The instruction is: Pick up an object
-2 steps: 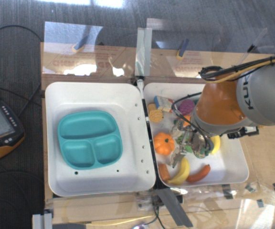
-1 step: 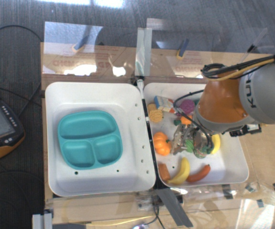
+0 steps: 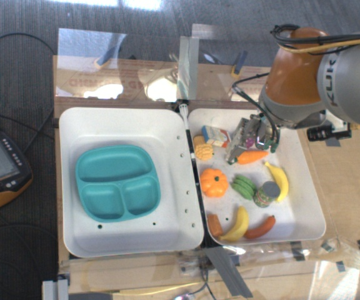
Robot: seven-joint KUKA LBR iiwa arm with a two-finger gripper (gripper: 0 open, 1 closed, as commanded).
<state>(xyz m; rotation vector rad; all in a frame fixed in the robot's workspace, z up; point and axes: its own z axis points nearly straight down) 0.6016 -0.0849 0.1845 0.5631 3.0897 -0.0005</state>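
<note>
**Robot hand over a bin of toy food**

The hand [image 3: 250, 144] hangs at the right bin's [image 3: 311, 199] twelve o'clock, directly above a toy carrot [image 3: 252, 157]; whether it is gripping cannot be told. The carrot lies long axis nine-to-three, tip toward three. Partial letters "KU" show on the arm [image 3: 330, 83]. The left bin [image 3: 74, 230] holds a teal tray [image 3: 117, 181].

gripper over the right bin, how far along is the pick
Done: the gripper is down in the right white bin, right by the orange toy carrot. In hand: nothing visibly sits between its fingers. Left: grasp and lift; the carrot, the orange toy pumpkin and the yellow toy banana all lie in the bin.
</note>
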